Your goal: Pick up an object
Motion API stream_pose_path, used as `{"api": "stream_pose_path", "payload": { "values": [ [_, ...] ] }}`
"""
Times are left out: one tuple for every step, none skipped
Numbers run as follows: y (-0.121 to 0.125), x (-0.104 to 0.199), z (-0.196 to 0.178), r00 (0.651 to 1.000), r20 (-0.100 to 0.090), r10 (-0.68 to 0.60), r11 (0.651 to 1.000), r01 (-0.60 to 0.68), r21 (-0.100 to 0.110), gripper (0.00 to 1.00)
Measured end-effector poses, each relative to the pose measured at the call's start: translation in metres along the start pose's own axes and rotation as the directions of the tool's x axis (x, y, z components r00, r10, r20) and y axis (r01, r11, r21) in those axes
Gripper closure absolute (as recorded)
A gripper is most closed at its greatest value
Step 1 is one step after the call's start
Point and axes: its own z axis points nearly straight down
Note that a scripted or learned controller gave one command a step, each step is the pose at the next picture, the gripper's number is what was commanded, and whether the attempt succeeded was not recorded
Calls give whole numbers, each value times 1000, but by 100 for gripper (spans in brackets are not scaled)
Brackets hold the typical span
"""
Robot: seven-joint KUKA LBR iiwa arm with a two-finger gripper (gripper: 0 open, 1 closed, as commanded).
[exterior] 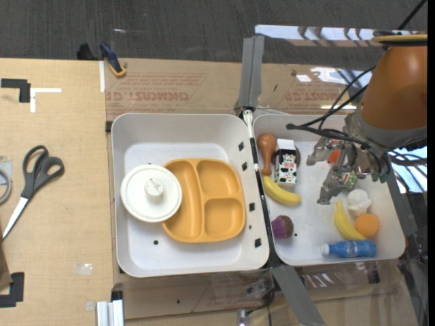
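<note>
the gripper [331,182] hangs low in the right bin [309,250], fingers spread and nothing between them, just beside a white lump [358,200] that touches a banana [345,224] and an orange ball [368,224]. those three crowd together – closing there could catch two at once or knock one aside. the other banana [281,191] lies apart – a cleaner pick, i judge.

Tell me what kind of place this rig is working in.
Likely a robotics lab test bench, not a kitchen: two shallow white plastic bins of toy food such as a yellow plastic banana, black-handled scissors on the bench, and the grey arm's gripper.
</note>
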Motion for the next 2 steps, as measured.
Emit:
{"api": "stream_pose_path", "payload": {
  "values": [
    [-39, 77, 79, 999, -1, -46, 999, 46, -1, 0],
    [0, -23, 66, 993, 3, 116, 993, -116, 0, 0]
  ]
}}
